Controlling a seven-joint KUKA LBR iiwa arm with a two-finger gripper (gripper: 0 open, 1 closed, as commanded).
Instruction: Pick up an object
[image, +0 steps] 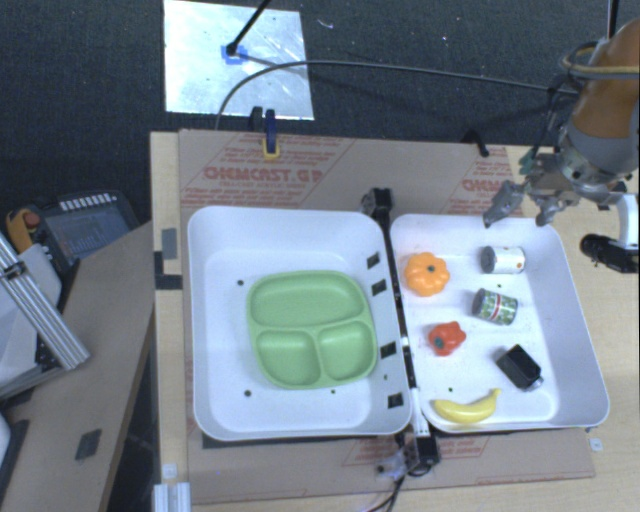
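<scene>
Left bin (215, 300) has green divided tray (305, 328). Right bin (570, 330): orange pumpkin (426, 274), banana (466, 407), can (495, 306), black box (520, 366), red pepper (447, 338), small white can (503, 260). Arm cropped at right edge; gripper (525, 208) spread wide, empty, above the bin's far rim.

A robotics lab test station, seen from above.

The surface (330, 160) was a sheet of printed cardboard carrying two shallow white bins (290, 230), clipped together down the middle. A grey and orange industrial arm (600, 110) reached in from the right. Black cables (400, 68) trailed across dark carpet (80, 90), a handheld control pendant (85, 232) rested on a side bench at the left, and an aluminium framing rail (40, 310) lay just beside it.
</scene>
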